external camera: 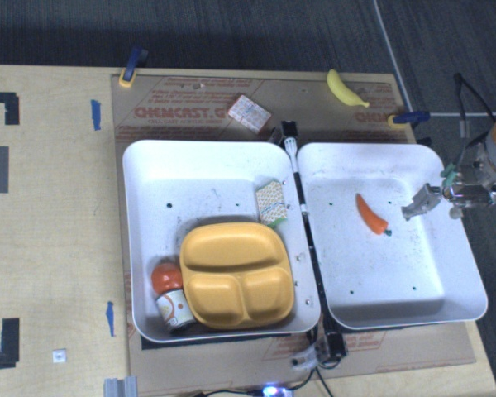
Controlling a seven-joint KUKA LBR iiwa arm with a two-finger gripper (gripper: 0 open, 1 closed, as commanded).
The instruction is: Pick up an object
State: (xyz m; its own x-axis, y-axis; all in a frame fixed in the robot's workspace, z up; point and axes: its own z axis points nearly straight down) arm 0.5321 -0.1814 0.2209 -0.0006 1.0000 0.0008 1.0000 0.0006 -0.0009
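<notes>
On the wooden bench (50,246), two white bins (207,160) on cardboard (190,106).

Reaching in from the right edge, wrist low and level, pincer (415,208) pointing left, holding nothing.

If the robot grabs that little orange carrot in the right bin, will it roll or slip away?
The carrot looks smooth and tapered, so it may slip out of a pinch near its thin end. It lies alone on the flat floor of the right bin, so a nudge would probably roll or spin it. It looks small, likely light. The gripper is beside it, not touching.
</notes>
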